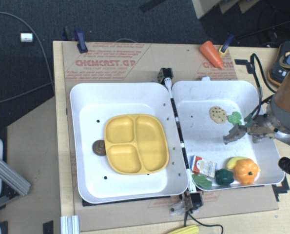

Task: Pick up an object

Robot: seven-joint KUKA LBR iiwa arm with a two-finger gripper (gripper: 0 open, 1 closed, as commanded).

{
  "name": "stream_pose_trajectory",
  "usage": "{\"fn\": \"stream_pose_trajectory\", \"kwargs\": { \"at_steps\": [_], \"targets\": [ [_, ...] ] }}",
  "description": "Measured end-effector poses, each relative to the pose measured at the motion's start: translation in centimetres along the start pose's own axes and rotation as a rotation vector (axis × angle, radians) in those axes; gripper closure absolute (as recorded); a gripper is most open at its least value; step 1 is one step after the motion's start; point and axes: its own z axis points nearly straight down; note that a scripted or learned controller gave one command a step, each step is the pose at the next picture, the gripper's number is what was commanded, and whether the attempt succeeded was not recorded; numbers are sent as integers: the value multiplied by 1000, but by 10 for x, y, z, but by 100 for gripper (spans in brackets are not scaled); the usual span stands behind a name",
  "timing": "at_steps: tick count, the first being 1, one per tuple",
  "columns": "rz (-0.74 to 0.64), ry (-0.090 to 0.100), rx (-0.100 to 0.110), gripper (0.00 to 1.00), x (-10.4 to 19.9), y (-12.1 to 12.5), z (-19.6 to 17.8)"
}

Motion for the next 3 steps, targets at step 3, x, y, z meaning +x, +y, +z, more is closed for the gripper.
{"fn": "stream_pose_trajectory", "kwargs": {
  "at_steps": [3],
  "targets": [
    [0, 0, 1, 0, -24, 136, 113]
  ]
}}
